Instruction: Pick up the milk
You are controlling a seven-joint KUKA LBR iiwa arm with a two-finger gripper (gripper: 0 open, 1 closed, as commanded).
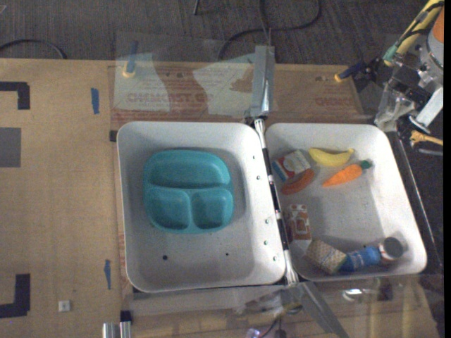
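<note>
Fingers [390,111] are sitting at the blurry end of the arm [428,55], off the top right corner of the right bin [407,210], over the surface [63,189]; cannot tell if they are open or closed, and nothing is visibly showing between them. Milk [294,164] is lying in the right bin's upper left area, near the divider, reading as a small white carton with red print, tipped on its side and angled. A reddish sausage-shaped toy [299,182] is pressing against its lower edge, and the banana [331,156] is sitting just beside it to the right, with the carrot [347,174] a bit further on. Judging by looks, the carton is probably going to be light and fairly stiff, likely a hollow play-food piece, with smooth faces that may be slipping under a weak pinch. Best hold is probably going across the two flat side faces at mid-body, avoiding the slanted top. Crowding neighbours are making a clean descent tricky, so one finger may be nudging the sausage. Left bin [130,210] is holding a teal divided plate [188,190], well apart.
</note>
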